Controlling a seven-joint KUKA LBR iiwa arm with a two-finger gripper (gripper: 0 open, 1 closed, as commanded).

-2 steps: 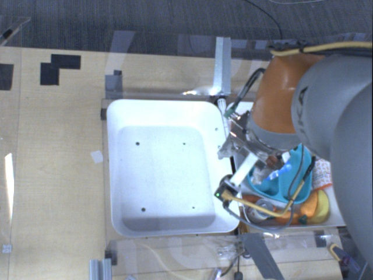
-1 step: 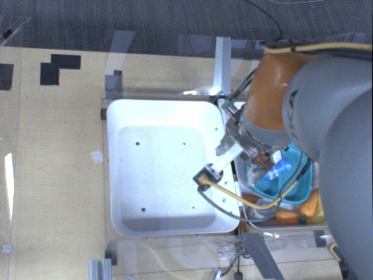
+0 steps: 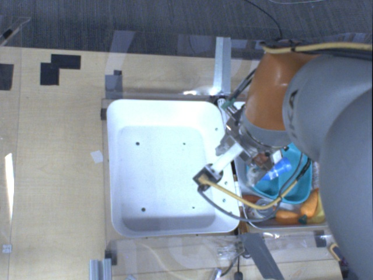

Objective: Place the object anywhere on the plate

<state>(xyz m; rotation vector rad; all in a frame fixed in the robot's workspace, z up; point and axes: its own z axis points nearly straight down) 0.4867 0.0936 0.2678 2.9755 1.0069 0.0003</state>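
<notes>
low over the right bin (image 3: 247, 213), near its left edge: the gripper (image 3: 261, 159). cannot tell whether spread or pressed together. just beside, a blue plate (image 3: 291, 188). by the bin's near edge, an orange thing (image 3: 288, 217), next to the plate.

On my feed, well beyond the gripper (image 3: 259, 156), dark grey carpet (image 3: 116, 10) fills the far strip, with a thin black cable (image 3: 256, 4) trailing across it. Out to the gripper's left I see the pale wooden bench top (image 3: 52, 174), with black blocky marks (image 3: 58, 67) near its far edge. A metal post (image 3: 222, 63) just beyond the gripper catches bright light.
</notes>
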